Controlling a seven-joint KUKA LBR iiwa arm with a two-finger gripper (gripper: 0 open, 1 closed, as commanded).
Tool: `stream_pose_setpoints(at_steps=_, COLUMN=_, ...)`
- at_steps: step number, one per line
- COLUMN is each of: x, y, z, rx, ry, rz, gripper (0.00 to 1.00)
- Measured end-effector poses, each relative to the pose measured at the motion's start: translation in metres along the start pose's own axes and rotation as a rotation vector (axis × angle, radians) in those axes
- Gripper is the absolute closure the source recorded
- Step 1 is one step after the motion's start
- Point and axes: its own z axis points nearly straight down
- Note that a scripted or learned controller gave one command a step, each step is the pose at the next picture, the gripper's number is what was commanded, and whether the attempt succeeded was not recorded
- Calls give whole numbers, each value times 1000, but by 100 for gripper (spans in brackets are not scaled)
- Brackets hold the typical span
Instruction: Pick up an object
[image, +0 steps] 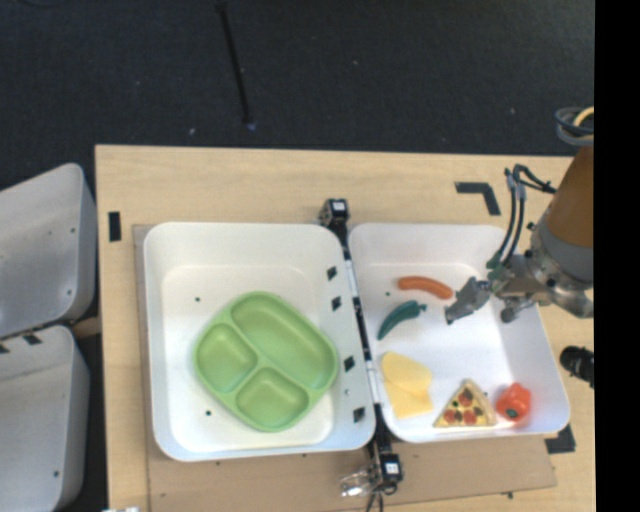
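Note:
The right bin (520, 345) holds an orange sausage (425, 286), a green pepper (400, 316), a yellow cheese wedge (405, 384), a pizza slice (465, 407) and a red tomato (513, 401). My gripper (485, 308) hangs over the bin's right half, just right of the sausage and the pepper. Its two dark fingers (462, 300) stand apart, open, with only the white bin floor showing between them. The gripper touches none of the items.
A green divided plate (265, 360) lies in the left bin (170, 300). A row of black clips (352, 300) runs down the divider between the bins. The arm's orange band (575, 205) and its cables rise at the right edge.

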Motion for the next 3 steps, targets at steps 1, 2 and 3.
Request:
stream_pose_setpoints(at_steps=1, x=0, y=2, z=-6, rx=-12, ry=-2, rz=-3, gripper=0)
stream_pose_setpoints(at_steps=2, x=2, y=12, z=48, rx=-7, ry=-2, rz=-1, gripper=0)
stream_pose_setpoints(at_steps=3, x=2, y=16, z=110, rx=-7, ry=-2, rz=0, gripper=0)
